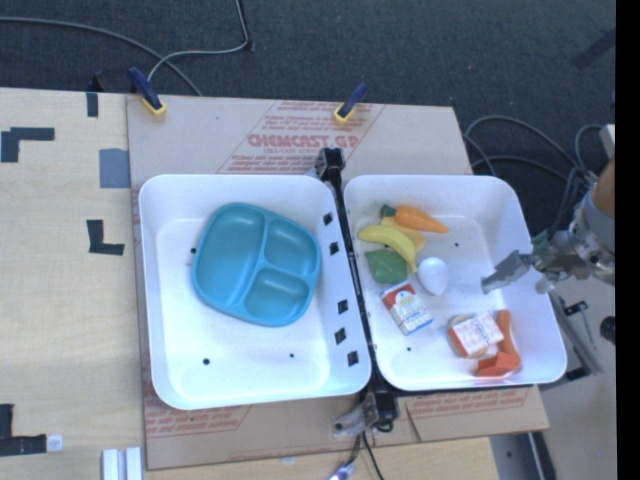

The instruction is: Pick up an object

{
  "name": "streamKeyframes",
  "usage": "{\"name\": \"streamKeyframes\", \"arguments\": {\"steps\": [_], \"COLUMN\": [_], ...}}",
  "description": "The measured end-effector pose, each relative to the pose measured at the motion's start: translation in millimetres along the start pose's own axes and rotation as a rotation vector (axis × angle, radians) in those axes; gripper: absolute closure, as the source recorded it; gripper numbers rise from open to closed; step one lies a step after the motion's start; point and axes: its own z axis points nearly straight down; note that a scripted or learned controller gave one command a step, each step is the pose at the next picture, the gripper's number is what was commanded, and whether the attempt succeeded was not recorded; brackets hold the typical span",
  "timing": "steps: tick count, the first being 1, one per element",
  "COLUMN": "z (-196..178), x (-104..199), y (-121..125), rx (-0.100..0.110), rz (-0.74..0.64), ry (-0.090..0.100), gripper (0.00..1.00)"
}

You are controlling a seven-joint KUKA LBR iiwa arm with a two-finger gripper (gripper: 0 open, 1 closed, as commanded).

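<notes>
Several small items crowd the right bin (pixel 500 193), so a miss is likely
Pincer (pixel 520 268) hangs open, gripping nothing, over the bin's right side; descending between egg (pixel 433 274) and carton (pixel 474 334), it could shove both aside

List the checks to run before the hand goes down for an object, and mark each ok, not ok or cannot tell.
1. Objects lie in the right bin: ok; carrot, banana, white egg and small carton are there.
2. Hand is over the right bin: ok, near its right rim.
3. Hand carries nothing: ok.
4. Egg stands apart from its neighbours: not ok, banana is close beside it.
5. Blue plate lies out of the way: ok, in the left bin.
</notes>
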Motion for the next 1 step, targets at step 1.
{"name": "streamKeyframes", "arguments": {"steps": [1], "z": [120.6], "x": [45.4], "y": [-4.6], "rx": [-0.020], "rz": [0.000], "ry": [-0.008], "gripper": [0.00]}}
